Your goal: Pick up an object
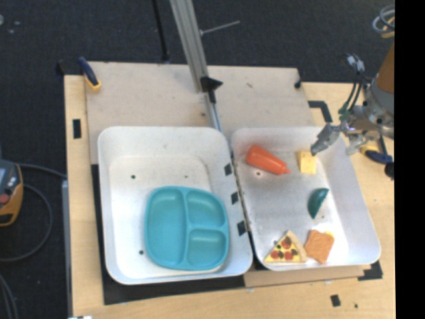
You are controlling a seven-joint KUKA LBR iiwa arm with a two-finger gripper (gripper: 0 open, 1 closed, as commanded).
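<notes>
The right bin (352, 198) holds several toy foods: an orange carrot (267, 159), a small yellow block (307, 163), a dark teal piece (317, 201), a pizza slice (287, 249) and an orange toast-like piece (319, 245). My gripper (339, 142) hovers over the bin's far right corner, just up and right of the yellow block. It is open, its fingers spread apart with nothing between them. One grey finger (325, 139) points down toward the yellow block, a short gap above it.
The left bin (119, 151) carries a teal divided plate (187, 228) at its near side. A metal post (191, 38) rises behind the bins. Cables hang near the arm (378, 105) at the right edge.
</notes>
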